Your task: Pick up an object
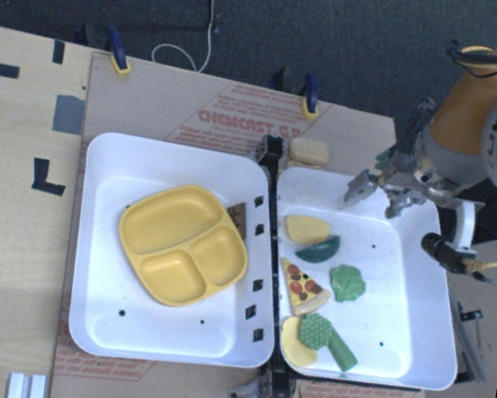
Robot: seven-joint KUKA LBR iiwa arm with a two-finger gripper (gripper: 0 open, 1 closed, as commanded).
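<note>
- Toy foods, our candidates for picking: pizza slice, lettuce leaf, broccoli, all lying in the right bin toward its left half.
- Yellow divided plate: we list it in the left bin.
- Step, as we judge it: approach; nothing lifted yet.
- Next move: we would travel left and descend over one item.
- Gripper: fingers spread, empty, above the right bin's far rim, touching nothing.

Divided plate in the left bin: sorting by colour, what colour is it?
Plain yellow divided plate, camera view.
</note>
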